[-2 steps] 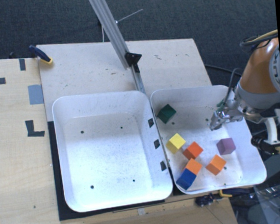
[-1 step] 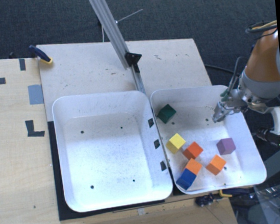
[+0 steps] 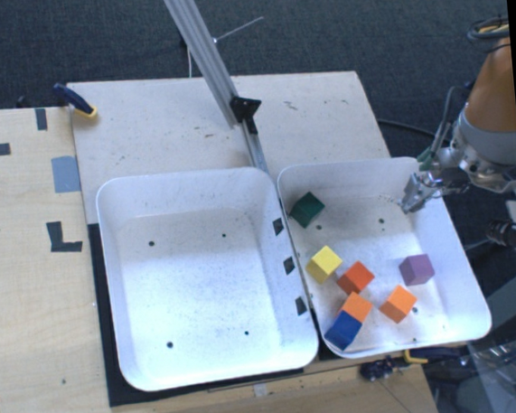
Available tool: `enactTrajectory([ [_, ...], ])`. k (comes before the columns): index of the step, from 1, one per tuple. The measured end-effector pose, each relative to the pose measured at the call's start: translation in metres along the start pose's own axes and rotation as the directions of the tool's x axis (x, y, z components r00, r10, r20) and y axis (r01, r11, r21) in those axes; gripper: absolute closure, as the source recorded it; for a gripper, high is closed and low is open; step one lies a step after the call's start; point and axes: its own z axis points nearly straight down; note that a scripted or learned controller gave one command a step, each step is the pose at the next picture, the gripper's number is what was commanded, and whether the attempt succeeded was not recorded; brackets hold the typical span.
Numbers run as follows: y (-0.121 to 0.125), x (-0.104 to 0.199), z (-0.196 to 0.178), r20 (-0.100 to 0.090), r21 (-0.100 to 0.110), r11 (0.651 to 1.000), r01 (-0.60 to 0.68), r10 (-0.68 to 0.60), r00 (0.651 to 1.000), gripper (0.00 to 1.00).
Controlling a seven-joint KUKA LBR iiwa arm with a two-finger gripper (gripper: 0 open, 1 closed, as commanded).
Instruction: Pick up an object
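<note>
Camera view, from above at a slant: my arm comes in from the right w/ the gripper (image 3: 414, 197) hanging over the upper right part of the right bin (image 3: 442, 229), near its far rim. How wide it stands I can't tell from this angle; I see nothing caught in it. Candidates all lie in that bin: green cube (image 3: 307, 209) alone near the top left, yellow cube (image 3: 325, 263) below it, then a loose cluster toward the front, i.e. red-orange cube (image 3: 357, 278), orange cube (image 3: 357, 308) touching the blue cube (image 3: 343, 329), another orange cube (image 3: 398, 304), and the purple cube (image 3: 416, 269) nearest the tool. Left bin (image 3: 118, 260) sits beside it.

My call: go for purple or green, since each stands apart from its neighbours. Centre over the block, square up to its flat sides, descend straight, and steer clear of the orange/blue pair.
</note>
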Motion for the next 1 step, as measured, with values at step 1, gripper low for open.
enactTrajectory([
  [1, 0.0061, 0.0595, -0.0077, -0.003, 0.003, 1.000, 0.006, -0.006, 1.000, 1.00],
])
